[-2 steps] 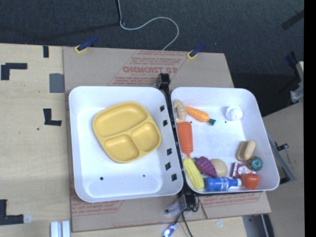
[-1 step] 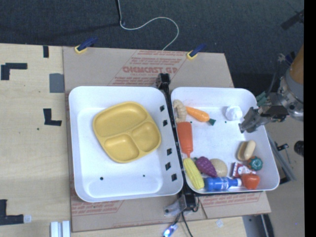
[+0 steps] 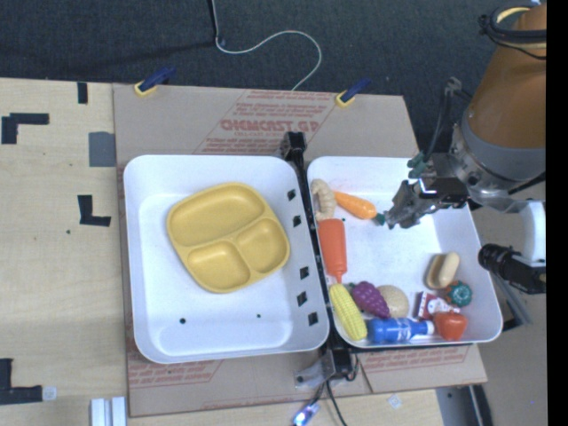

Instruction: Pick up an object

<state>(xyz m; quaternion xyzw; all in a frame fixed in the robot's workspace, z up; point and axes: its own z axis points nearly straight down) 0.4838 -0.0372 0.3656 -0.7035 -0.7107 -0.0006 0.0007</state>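
Note:
My gripper (image 3: 401, 216) hangs over the upper part of the right bin (image 3: 470, 238), just right of a small orange carrot (image 3: 354, 206) with a green tip. The right bin holds several toy foods: a beige piece (image 3: 323, 199) at its top left, a long orange-red sausage (image 3: 333, 248), a yellow corn cob (image 3: 347, 312), purple grapes (image 3: 369, 297), a blue bottle (image 3: 398, 330), a bread roll (image 3: 442, 271) and a red tomato (image 3: 451, 325). Nothing shows between the dark fingertips.
The left bin (image 3: 151, 238) holds a yellow divided plate (image 3: 228, 236). A black divider with clips (image 3: 303, 238) runs between the bins. Cardboard (image 3: 257, 122) lies under both, and a white cable (image 3: 266, 43) loops behind them. The grey arm (image 3: 506, 122) fills the right side.

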